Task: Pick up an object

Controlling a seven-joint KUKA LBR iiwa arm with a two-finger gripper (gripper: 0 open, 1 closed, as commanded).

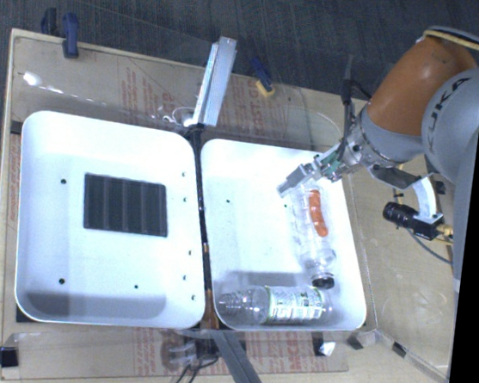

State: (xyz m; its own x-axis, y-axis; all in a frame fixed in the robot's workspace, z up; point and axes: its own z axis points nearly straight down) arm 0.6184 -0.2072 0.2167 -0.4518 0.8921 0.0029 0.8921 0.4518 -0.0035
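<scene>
You see the gripper (303, 179), its grip unreadable, poised at the far end of the clear bottle (314, 230): approach step, so lower next.

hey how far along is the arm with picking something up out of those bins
Done: the gripper has reached the right bin, at the upper end of the clear bottle with an orange band.
In hand: nothing visibly; that bottle lies on the bin floor, as does the second clear bottle along the near wall.
Left: the grasp and the lift. The dark ridged panel sits in the left bin.
</scene>
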